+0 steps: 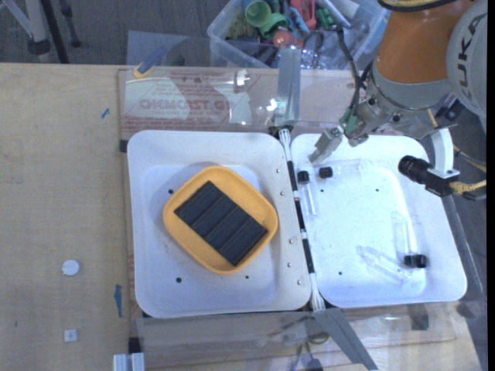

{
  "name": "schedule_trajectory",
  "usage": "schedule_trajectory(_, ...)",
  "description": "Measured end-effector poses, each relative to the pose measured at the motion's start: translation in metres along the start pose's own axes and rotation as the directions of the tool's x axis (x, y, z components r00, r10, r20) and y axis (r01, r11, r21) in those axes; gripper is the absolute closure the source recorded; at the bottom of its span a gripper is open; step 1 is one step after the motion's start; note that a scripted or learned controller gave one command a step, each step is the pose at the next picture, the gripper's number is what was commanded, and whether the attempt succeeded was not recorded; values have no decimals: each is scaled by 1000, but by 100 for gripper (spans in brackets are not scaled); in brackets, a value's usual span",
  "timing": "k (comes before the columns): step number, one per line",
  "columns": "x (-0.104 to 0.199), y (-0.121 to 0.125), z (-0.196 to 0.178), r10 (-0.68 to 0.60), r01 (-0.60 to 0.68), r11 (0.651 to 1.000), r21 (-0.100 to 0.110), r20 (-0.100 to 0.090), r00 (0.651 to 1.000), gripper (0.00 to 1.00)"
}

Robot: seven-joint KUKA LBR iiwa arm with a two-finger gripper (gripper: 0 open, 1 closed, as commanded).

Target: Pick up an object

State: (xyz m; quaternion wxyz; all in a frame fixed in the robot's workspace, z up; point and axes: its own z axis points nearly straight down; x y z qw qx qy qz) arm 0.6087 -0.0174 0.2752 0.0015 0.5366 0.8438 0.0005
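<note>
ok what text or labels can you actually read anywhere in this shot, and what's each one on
"CHEMCAST GP", faint red print, last letters unsure: on the clear sheet lying behind the left bin.
"UK", a cut-off piece of larger lettering: on the grey arm casing at the right edge.
Smaller print under the red word on the sheet: too blurred to read.
The yellow pad with dark panels and the clear tubes in the right bin carry no readable text.
</note>
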Motion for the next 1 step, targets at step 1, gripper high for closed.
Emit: schedule_trajectory(1,64,-104,68,13,-13,1000,3,-2,1000,0)
